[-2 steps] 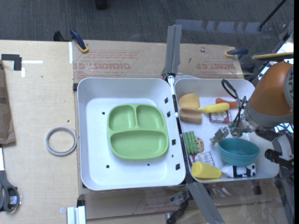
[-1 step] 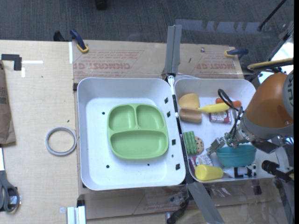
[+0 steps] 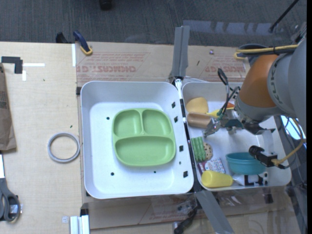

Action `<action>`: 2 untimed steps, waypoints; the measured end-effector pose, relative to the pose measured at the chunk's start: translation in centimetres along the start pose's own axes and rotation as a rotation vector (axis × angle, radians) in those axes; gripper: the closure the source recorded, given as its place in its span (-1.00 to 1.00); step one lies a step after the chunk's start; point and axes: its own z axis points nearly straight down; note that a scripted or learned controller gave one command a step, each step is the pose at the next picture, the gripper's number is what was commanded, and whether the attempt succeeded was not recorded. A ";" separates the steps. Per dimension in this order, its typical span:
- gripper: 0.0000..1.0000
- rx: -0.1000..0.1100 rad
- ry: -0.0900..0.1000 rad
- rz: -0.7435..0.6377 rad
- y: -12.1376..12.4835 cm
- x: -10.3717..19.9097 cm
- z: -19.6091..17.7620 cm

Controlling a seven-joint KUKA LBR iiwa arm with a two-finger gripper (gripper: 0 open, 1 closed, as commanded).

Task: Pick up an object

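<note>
Several small items are crowding the right white bin [image 3: 284,179]; the end effector [image 3: 212,128], grip state unclear, is hovering by the tan cylindrical block [image 3: 197,119], seemingly light, rigid, best pinched across its sides.

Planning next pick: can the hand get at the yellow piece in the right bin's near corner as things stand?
Probably yes. The yellow piece lies uncovered on top at the right bin's front edge; the hand sits farther back, and the teal bowl only lies beside the piece.

End effector [image 3: 212,129] low over cluttered right bin [image 3: 278,179].
</note>
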 end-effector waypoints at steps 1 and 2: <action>-1.00 -0.001 -0.001 -0.003 -1.0 -6.4 -4.8; -1.00 -0.001 -0.001 0.097 4.9 -6.3 -0.1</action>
